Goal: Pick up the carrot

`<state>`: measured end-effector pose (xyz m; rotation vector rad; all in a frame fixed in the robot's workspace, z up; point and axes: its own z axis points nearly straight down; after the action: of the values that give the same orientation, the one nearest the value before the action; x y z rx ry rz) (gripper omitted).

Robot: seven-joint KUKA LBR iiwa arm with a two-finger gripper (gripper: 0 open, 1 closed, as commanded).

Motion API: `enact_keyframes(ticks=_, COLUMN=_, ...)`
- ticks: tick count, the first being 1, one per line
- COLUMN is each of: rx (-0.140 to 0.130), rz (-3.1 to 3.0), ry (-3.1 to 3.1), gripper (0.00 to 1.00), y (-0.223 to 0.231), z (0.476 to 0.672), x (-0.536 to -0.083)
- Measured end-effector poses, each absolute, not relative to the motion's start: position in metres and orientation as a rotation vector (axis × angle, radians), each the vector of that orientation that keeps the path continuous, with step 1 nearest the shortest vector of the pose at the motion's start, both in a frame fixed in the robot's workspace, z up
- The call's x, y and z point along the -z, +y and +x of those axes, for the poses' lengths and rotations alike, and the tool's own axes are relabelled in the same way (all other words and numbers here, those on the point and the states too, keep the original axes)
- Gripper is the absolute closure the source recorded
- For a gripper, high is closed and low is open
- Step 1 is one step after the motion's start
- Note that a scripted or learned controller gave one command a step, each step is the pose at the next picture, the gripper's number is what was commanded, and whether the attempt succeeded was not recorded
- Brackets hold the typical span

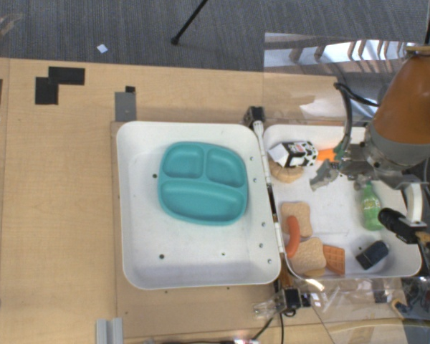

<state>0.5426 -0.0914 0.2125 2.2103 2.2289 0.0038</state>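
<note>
- We see the tabletop (57, 213) carrying two white bins side by side; the left bin (140, 264) lies well to the left of the gripper and holds a teal divided plate (203, 183).
- The right bin (344, 210) lies under the gripper, and the grey arm (416, 113) with its orange band reaches over it from the right.
- The gripper (328, 172) hangs low over the upper part of that bin; we cannot tell whether its fingers are apart or together.
- The carrot (327, 153) shows as an orange sliver just above the gripper, partly hidden, beside a black-and-white carton (294, 153).
- A green bottle (370, 206) lies to the gripper's lower right.
- Below and left of the gripper sit bread slices (297, 217), a sausage (292, 235) and an orange cracker (334, 259).
- A small dark block (373, 254) sits well below the gripper.
</note>
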Motion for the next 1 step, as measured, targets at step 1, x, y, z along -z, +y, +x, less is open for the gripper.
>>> enact_keyframes(ticks=1, rx=-0.005, rz=2.211, ry=2.214, gripper=0.0, y=-0.16, z=0.5712, x=-0.2559)
